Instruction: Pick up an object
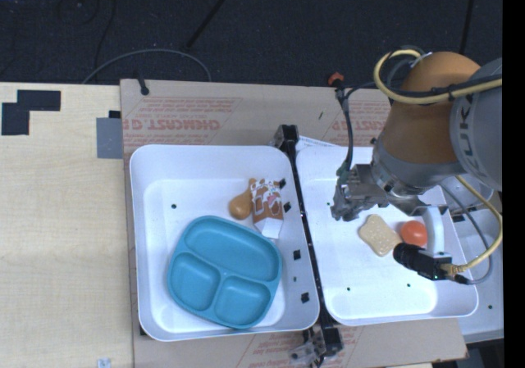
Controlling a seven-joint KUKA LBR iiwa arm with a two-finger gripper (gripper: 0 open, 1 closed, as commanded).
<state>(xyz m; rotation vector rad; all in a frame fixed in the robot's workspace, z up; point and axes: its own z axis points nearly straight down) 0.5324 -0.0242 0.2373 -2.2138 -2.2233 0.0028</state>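
Note:
My gripper (343, 206) hangs low over the left part of the right bin (369, 293), under the grey and orange wrist. Just to its right lies a tan, toast-like slice (378, 235), close to the gripper but apart from it. A small orange-red ball (414, 233) rests beside the slice, farther right. In the left bin (152, 194) a blue divided plate (223, 271) lies flat. Behind the plate sit a brown rounded piece (240, 206) and a brown-and-white carton (267, 199). Nothing shows in the gripper's hold.
A black divider bar (297, 227) runs between the two bins. The bins rest on a cardboard sheet (205, 112) on the wooden bench. The arm's bulk covers the back right of the right bin.

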